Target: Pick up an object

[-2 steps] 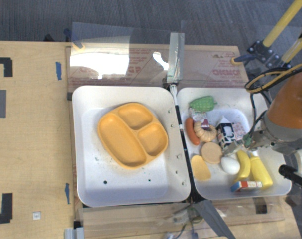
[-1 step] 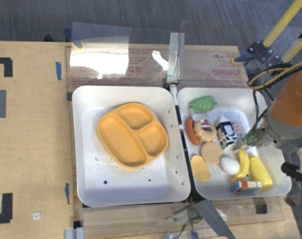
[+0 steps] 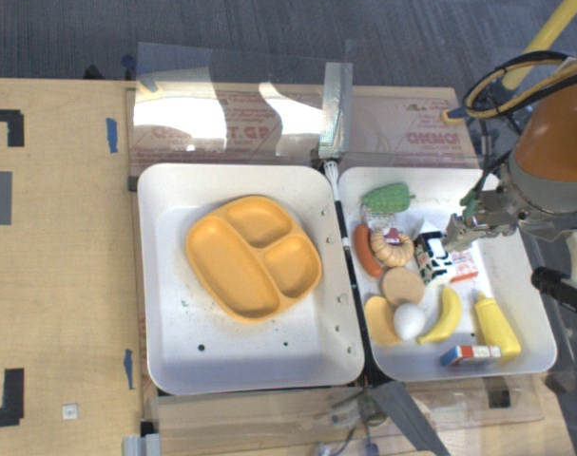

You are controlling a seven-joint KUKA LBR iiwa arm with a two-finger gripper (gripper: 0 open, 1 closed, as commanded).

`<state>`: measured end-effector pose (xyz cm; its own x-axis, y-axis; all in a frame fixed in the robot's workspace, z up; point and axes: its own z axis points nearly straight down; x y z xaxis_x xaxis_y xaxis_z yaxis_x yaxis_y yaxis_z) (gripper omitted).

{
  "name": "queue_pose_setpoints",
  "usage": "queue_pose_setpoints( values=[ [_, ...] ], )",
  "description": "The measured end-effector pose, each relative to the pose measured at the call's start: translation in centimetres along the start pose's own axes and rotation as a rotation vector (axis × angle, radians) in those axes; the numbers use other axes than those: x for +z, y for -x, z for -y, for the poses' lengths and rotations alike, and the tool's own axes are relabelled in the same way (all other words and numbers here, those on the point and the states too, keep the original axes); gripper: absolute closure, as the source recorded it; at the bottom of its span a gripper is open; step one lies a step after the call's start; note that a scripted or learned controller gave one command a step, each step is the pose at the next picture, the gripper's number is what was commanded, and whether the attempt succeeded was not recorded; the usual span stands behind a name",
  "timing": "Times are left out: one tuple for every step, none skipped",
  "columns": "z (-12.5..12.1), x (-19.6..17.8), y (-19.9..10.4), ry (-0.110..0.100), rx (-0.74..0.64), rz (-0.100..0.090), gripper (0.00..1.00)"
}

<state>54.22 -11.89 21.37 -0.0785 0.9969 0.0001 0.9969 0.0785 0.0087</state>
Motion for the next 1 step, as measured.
queue_pose_setpoints(
  values=[
    [0.23, 0.34, 0.17, -0.008, 0.003, 0.0, 0.0]
  ],
)
